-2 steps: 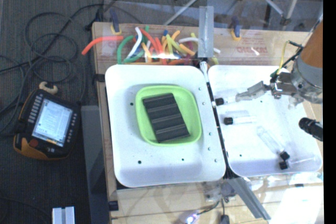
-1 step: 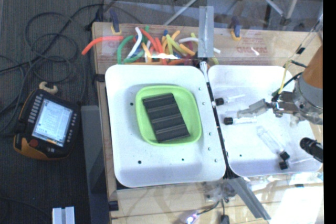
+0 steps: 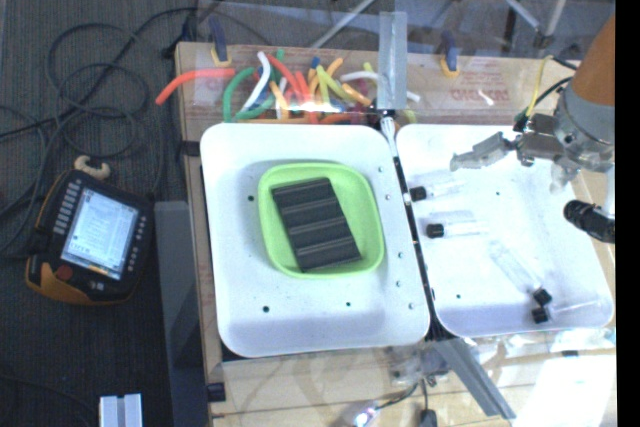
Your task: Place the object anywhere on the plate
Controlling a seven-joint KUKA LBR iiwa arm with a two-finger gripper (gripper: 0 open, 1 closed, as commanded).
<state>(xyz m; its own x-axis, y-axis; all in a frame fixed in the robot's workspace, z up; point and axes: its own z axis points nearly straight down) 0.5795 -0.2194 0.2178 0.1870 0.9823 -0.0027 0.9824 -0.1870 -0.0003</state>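
Observation:
A lime green plate (image 3: 371,215) lies in the middle of the left white bin (image 3: 300,325). A dark grey ribbed block (image 3: 315,224) rests flat on the plate, covering most of its centre. My gripper (image 3: 478,154) hangs over the upper part of the right bin (image 3: 585,300), well to the right of the plate and apart from the block. Nothing shows in the gripper.
Several clear tubes with black caps (image 3: 449,230) lie scattered in the right bin, one pair near its front right corner (image 3: 540,306). Coloured tubing (image 3: 290,85) is piled behind the bins. A teach pendant (image 3: 90,235) sits on the floor at left.

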